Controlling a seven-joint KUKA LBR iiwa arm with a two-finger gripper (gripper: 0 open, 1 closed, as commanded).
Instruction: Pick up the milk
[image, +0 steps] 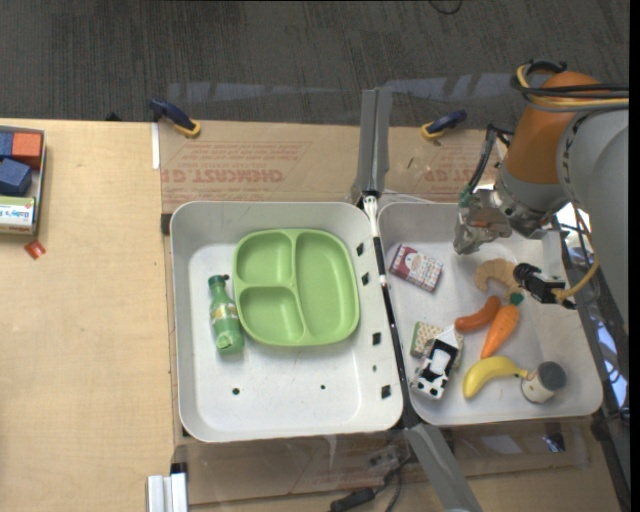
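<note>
The arm (560, 130) reaches in from the right over the far end of the right bin (590, 395), and its gripper (472, 238) hangs above the bin's bare far-left part, with nothing between its fingers; how far apart the fingers stand cannot be told from this slanted view. The milk (437, 366), a small carton with black-and-white cow patches, lies on its side near the front-left corner of the right bin, well apart from the gripper. Just beside it, on its far-left side, lies a small patterned packet (424, 335). To its right sits a banana (487, 376), with a small grey and tan round object (543, 381) beyond that. A carrot (500, 327) and an orange sausage-shaped piece (476, 316) lie side by side in the middle of the bin, and a tan curved piece (493, 272) lies just behind them. A red and white box (415, 267) rests near the bin's left wall. In the left bin (200, 400), a green plate (296, 287) with 3 compartments sits beside a green bottle (225, 315). Coloured blocks (20, 160) rest at the bench's far-left edge.
</note>
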